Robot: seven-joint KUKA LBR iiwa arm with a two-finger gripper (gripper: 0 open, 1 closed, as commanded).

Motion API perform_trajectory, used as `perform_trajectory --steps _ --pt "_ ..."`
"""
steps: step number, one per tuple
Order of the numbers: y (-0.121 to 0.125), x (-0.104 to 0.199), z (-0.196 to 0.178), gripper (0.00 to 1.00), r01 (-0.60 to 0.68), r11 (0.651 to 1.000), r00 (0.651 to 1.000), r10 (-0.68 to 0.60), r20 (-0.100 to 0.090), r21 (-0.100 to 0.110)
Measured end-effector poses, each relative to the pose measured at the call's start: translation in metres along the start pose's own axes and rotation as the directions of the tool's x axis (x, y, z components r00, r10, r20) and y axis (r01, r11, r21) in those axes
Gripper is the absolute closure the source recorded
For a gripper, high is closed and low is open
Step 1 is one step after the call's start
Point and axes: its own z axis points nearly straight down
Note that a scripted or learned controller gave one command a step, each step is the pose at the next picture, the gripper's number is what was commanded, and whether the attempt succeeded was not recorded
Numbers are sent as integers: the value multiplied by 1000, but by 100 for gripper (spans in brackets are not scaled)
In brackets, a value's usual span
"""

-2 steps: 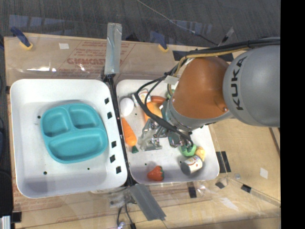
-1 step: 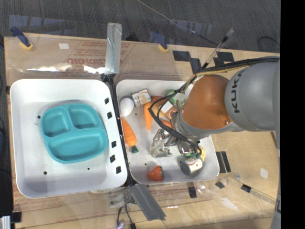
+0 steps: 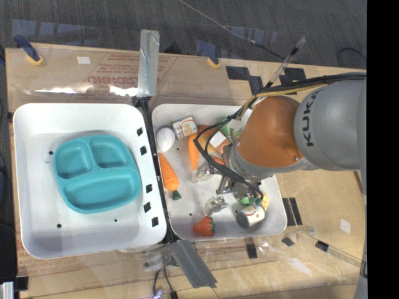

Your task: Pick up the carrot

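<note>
Starting at the left, the left bin (image 3: 37,229) carries a teal divided plate (image 3: 96,172), well out of the action. Crossing the divider into the right bin (image 3: 274,226), here is the carrot (image 3: 168,174), lying close along the bin's left wall, its long axis running roughly top to bottom of the view with a slight slant, green stub at the lower end. Just above it sits a white egg (image 3: 165,139), and beside that a small labelled jar (image 3: 185,128). A second orange piece (image 3: 194,152), possibly another carrot, lies further right, partly tucked under cables. Down near the bin's front edge there's a strawberry (image 3: 204,227).

Now the pincer (image 3: 219,203): it hangs low over the middle of the bin under the orange wrist, and I can't tell how far its fingers stand apart, nor see anything between them. A small can (image 3: 249,217) sits just to its right.

So the key relation: the carrot lies to the pincer's left and a touch higher in the view, clear floor between them. My read is the fingers should straddle its narrow width, closing across that long axis.
</note>
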Motion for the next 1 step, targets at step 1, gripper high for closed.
perform_trajectory --steps 1 --pt "4 -95 2 0 -308 951 951 308 -6 1"
